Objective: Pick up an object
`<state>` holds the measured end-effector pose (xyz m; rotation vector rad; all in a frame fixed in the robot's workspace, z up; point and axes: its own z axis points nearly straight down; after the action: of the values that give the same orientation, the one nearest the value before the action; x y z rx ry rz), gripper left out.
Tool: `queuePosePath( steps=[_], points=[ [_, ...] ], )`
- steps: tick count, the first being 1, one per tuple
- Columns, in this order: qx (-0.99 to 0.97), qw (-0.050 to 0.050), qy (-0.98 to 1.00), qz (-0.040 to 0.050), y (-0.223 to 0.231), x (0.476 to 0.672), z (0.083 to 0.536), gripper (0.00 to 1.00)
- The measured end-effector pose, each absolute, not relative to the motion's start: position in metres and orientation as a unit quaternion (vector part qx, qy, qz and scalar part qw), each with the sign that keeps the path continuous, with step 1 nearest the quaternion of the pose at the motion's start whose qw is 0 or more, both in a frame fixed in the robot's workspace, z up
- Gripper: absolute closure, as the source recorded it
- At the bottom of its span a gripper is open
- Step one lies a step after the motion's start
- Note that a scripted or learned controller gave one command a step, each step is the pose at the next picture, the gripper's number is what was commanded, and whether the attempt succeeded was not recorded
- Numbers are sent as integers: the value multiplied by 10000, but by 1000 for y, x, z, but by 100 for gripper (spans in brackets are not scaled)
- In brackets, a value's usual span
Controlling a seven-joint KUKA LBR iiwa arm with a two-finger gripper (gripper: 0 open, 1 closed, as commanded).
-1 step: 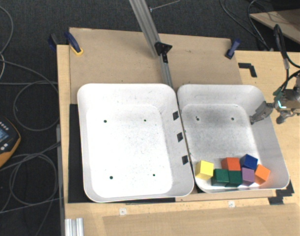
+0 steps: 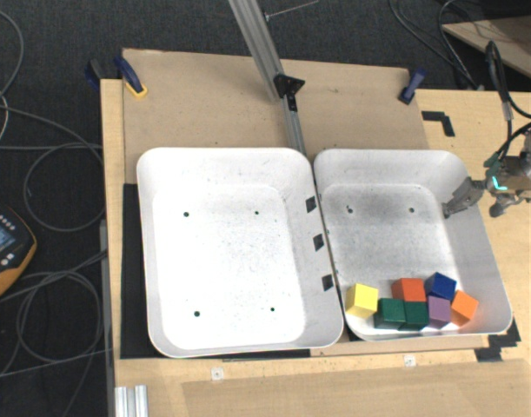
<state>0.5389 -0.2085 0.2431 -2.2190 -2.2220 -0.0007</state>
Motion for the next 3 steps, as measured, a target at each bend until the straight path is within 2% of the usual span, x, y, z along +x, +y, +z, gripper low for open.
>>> queuePosePath(
  steps=[2, 3],
  points=[
    [-7073, 39, -7069, 14, -214, 526, 121, 0],
    [-7071, 24, -7071, 7, -214, 526, 98, 0]
  ],
)
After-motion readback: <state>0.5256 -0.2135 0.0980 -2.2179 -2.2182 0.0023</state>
